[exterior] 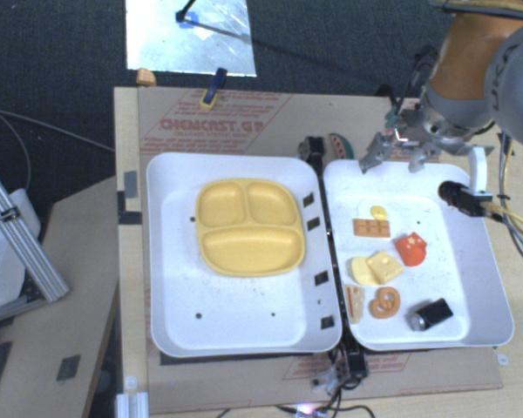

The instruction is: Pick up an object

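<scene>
Waffle (pixel 371 227): nearest pick, lying wide across the right bin (pixel 488 259).
Tool (pixel 392 157): spread, nothing gripped, hovering above-right of it.

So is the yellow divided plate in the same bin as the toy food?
No, the yellow plate lies in the left bin; the food sits in the right bin.
</scene>
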Action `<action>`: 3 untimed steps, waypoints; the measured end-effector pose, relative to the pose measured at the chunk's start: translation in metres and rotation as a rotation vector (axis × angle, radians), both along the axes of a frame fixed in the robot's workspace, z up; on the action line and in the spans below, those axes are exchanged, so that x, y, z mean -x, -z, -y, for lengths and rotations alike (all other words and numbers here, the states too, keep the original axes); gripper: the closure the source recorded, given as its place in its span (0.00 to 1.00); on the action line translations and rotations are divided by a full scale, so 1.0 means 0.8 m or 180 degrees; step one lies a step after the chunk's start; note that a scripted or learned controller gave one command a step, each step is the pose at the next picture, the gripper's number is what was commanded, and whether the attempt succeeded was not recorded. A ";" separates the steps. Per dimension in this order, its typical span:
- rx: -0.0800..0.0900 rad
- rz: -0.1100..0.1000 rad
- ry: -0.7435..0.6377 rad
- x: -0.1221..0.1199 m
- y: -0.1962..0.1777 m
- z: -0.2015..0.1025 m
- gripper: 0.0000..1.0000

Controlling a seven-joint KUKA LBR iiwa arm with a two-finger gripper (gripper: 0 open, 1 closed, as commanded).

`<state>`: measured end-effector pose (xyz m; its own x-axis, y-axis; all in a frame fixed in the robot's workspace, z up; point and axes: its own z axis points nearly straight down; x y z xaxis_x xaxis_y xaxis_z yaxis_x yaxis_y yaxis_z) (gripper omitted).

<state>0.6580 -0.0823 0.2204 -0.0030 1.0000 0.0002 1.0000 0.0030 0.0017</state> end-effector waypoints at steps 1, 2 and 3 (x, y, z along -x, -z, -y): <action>-0.0007 -0.0042 0.0025 0.128 0.179 0.027 0.00; 0.0001 0.0006 0.0004 0.120 0.156 0.026 1.00; -0.0004 0.0018 -0.0016 0.154 0.038 -0.035 1.00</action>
